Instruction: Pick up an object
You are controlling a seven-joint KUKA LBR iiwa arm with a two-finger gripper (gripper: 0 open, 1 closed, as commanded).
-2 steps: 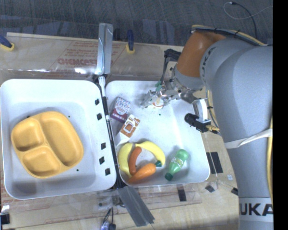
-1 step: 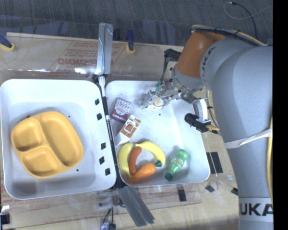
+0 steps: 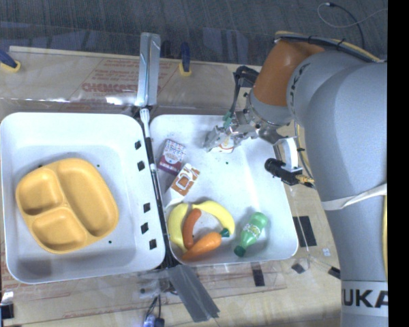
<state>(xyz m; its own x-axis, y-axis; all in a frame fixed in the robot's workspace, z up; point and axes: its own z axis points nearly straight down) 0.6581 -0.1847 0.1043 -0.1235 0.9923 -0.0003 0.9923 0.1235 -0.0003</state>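
Camera view: two white bins side by side. Left bin (image 3: 17,131): one yellow divided plate (image 3: 66,202) with three compartments. Right bin (image 3: 262,195): five loose items. One purple-and-white packet (image 3: 172,155) and one small orange carton (image 3: 185,180) near the divider; one banana (image 3: 215,213), one sausage (image 3: 191,226) and one carrot (image 3: 204,244) bunched at the front-left corner, sausage lying on the banana, carrot touching both; one green bottle (image 3: 251,233) just right of them, tilted. Gripper (image 3: 223,134) is low over the back of the right bin, apart from all the items. Can't tell how far it is open; nothing visible between its tips.
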